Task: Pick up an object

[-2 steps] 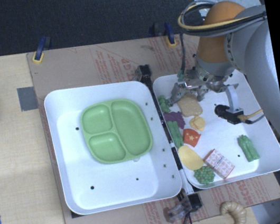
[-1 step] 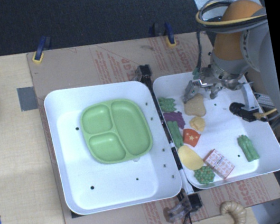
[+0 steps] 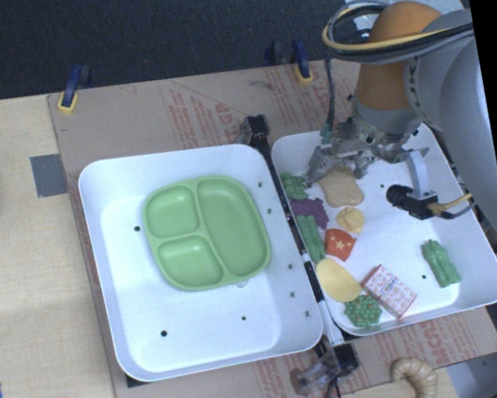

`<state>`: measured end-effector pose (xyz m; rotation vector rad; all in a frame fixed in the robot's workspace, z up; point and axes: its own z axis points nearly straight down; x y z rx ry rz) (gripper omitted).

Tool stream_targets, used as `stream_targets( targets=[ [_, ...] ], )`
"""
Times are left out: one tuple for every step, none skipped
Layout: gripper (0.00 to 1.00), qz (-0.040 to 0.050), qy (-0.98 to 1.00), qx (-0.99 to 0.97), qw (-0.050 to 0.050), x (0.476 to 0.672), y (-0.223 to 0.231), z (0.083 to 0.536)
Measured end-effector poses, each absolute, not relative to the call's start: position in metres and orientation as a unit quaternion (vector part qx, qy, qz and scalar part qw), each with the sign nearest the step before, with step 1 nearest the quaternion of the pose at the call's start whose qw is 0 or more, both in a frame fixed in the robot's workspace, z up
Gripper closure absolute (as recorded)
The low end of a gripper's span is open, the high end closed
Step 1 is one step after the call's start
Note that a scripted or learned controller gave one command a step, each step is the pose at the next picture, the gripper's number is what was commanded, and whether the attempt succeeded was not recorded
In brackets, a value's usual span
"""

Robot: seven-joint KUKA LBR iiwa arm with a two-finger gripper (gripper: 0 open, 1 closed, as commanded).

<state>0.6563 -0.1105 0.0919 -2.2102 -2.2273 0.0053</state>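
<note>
Pale wooden bench top (image 3: 30,308) carries a brown cardboard sheet (image 3: 166,108), and on that sit two shallow white bins side by side. Nearest, at the bottom edge of the frame, a tan curled croissant-shaped toy (image 3: 416,381) lies on the cardboard outside the bins.

The left bin (image 3: 139,332) holds a light green divided plastic plate (image 3: 207,231) near its middle. In the right bin (image 3: 409,246), the lower corner has a dark green knobbly broccoli toy (image 3: 364,311) touching a red-and-white patterned box (image 3: 390,290), with a yellow oval piece (image 3: 337,280) just above them. A green bean pod (image 3: 441,262) lies apart by the right wall. Further up come a red wedge (image 3: 340,243), a small yellow lump (image 3: 351,219), and a purple toy (image 3: 306,209) against the left wall.

Beyond these, a flat tan piece (image 3: 341,190), possibly a toy bread slice, lies just under the gripper (image 3: 347,162), which hangs at the bin's far end. Whether the gripper is apart or together cannot be told from this angle, and nothing is seen held in it.

At the far edge, blue clamps (image 3: 72,86) pin the cardboard.
</note>
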Motion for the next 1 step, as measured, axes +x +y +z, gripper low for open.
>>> stream_targets(
  targets=[
    [0.00,0.0009,-0.707,-0.707,-0.001,0.6563,-0.1522,0.0927]
  ],
)
